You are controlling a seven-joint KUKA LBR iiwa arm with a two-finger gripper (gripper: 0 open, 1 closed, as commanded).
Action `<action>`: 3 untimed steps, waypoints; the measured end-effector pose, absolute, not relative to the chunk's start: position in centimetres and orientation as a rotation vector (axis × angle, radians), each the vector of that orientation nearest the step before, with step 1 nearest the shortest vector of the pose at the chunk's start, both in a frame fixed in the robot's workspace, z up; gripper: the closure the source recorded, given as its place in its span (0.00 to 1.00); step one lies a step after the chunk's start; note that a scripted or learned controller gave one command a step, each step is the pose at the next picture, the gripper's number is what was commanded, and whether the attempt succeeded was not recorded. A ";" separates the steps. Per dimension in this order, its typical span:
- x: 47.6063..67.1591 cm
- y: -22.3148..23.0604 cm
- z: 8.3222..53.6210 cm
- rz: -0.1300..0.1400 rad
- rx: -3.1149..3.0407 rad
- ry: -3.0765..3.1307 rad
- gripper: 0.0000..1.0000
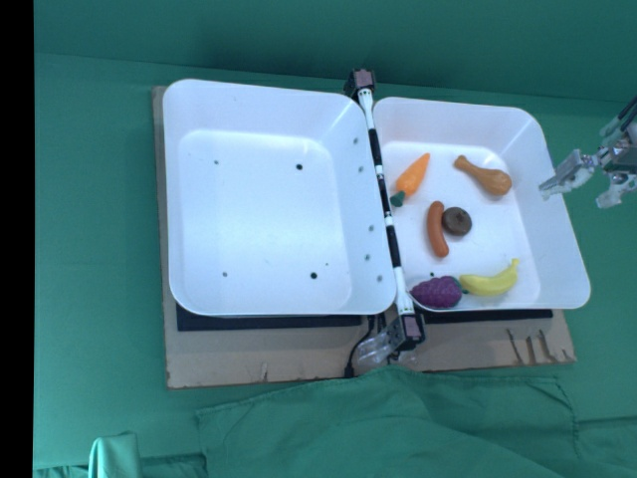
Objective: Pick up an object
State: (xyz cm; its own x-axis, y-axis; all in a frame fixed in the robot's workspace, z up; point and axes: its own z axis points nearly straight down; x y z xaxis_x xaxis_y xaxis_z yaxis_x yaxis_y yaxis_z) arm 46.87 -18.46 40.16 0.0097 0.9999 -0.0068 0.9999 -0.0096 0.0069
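Nearest to the camera, along the front wall of the right bin [562, 267], a purple grape bunch [436, 292] lies touching a yellow banana [490, 282]. Behind them, a red sausage [436, 229] lies just beside a brown doughnut [457, 220]. Farther back, an orange carrot [412, 175] lies near the striped divider [380, 182], and a brown drumstick [485, 176] lies to its right. At the right edge, the gripper [587, 179] hovers beyond the bin's rim, 2 fingers spread apart, with nothing between them. The left bin [199, 108] stands beside.
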 end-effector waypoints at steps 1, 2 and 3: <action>52.8 -18.8 40.7 0.001 2.219 2.213 0.00; 59.1 -18.7 41.1 0.000 2.219 2.215 0.00; 58.9 -18.9 42.4 0.000 2.222 2.206 1.00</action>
